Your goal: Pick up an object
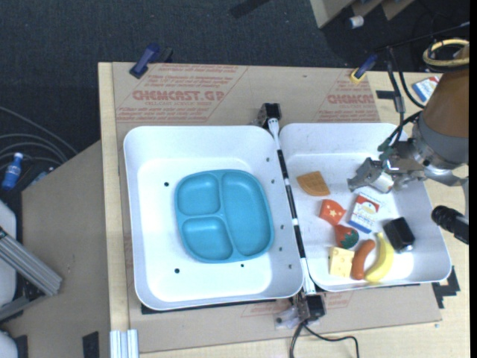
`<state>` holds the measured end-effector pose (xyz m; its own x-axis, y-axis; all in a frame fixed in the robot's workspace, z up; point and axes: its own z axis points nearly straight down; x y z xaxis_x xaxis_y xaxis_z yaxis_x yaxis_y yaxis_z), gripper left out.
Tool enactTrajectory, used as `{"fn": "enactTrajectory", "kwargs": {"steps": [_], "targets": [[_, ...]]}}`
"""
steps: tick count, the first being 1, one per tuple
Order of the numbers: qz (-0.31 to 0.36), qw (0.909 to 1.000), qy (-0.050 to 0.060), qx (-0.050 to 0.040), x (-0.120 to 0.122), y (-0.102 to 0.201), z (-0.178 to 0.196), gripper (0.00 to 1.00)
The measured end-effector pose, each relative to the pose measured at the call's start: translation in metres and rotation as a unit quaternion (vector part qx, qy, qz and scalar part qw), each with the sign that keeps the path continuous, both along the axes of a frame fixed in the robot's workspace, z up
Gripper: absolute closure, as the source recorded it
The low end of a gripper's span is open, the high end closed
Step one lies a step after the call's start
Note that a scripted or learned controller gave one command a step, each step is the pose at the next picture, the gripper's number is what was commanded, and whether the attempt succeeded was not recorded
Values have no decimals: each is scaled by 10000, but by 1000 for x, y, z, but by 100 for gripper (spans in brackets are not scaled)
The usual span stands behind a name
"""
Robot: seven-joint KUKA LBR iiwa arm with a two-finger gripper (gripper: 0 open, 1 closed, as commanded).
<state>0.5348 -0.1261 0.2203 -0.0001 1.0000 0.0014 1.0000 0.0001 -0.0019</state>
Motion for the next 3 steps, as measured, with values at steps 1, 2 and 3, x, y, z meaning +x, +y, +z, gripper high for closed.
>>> {"fn": "enactTrajectory", "kwargs": {"steps": [1, 2, 3], "targets": [[-4, 10000, 11, -1, -6, -20, -101, 0], [7, 10000, -57, -22, 62, 10, -131, 0], [9, 10000, 94, -8, 128, 31, -138, 0]]}}
